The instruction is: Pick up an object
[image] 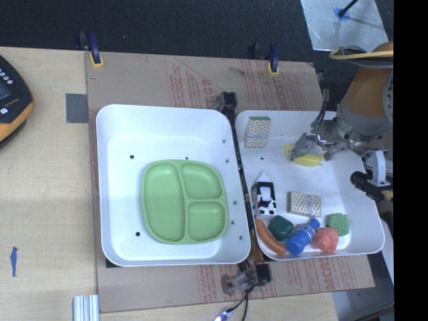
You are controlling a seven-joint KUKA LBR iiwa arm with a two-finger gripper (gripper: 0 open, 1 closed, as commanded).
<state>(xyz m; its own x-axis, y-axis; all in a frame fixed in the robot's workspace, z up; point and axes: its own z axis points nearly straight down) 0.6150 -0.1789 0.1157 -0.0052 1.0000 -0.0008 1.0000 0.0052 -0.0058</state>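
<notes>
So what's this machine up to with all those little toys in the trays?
A grey robot arm with an orange band reaches in from the right over the right white bin, where small toys lie. Its claw is down at a small yellow object; whether it grips it is hard to tell. Other toys, such as a blue bottle, an orange sausage shape and a green ball, lie near the front. The left white bin holds a green divided plate.

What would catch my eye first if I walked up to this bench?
Probably the pale green divided plate lying in the middle of the left bin. Next, the jumble of small toys in the right bin's near corner: a blue bottle, a dark green piece and a pink one. At the far right, the gripper sits low over a yellow object.
</notes>
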